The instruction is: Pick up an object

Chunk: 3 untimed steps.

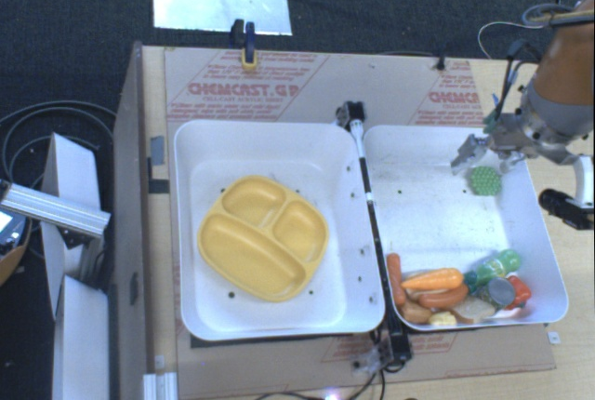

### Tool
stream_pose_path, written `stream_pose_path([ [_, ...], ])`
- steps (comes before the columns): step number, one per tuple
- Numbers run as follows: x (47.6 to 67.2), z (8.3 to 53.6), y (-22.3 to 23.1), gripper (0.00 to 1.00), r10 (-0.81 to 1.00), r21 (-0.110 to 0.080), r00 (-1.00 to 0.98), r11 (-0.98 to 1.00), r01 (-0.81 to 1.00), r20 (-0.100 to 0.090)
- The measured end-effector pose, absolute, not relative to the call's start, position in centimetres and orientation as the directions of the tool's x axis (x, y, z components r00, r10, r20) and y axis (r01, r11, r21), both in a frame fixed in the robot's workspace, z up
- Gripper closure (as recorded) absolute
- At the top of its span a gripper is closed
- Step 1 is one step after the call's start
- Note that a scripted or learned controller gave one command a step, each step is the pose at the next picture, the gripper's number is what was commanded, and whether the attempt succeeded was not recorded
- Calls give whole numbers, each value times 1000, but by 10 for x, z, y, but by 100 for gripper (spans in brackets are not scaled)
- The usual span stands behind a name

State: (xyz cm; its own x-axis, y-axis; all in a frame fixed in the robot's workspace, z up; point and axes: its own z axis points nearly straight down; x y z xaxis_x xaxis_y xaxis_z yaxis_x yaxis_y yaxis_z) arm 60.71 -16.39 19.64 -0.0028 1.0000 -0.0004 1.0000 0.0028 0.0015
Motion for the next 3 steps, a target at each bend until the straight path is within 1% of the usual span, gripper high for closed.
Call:
stream_pose_path([
  [1,648,91,-198,0,1000,16,-5,5,1000,-5],
  [2,572,90,-207,0,1000,11,-3,3,1000,-3],
  [3,486,84,-207,0,1000,1,0,0,1000,-1],
])
